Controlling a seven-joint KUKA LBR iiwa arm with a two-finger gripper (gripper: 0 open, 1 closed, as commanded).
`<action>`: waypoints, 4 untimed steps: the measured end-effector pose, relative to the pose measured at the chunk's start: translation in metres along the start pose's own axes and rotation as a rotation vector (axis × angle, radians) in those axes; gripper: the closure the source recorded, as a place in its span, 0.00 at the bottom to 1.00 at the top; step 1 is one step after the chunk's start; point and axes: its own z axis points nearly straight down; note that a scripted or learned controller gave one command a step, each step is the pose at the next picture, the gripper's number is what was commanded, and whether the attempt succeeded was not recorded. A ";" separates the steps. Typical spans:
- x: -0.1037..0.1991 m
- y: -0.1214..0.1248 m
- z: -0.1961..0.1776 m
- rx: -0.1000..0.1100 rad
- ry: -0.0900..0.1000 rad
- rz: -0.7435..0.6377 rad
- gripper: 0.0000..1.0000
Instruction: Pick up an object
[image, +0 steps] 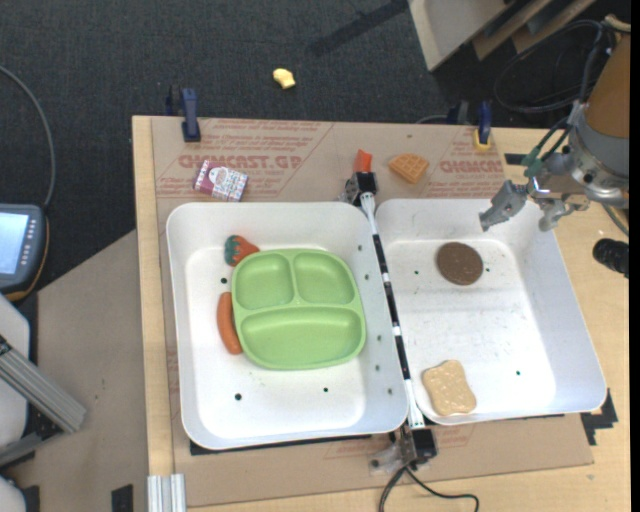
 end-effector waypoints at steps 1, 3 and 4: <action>0.026 0.032 0.121 0.009 0.003 -0.003 0.00; 0.004 0.068 0.179 -0.005 -0.001 -0.002 0.00; 0.011 0.020 0.180 0.006 0.002 0.002 0.00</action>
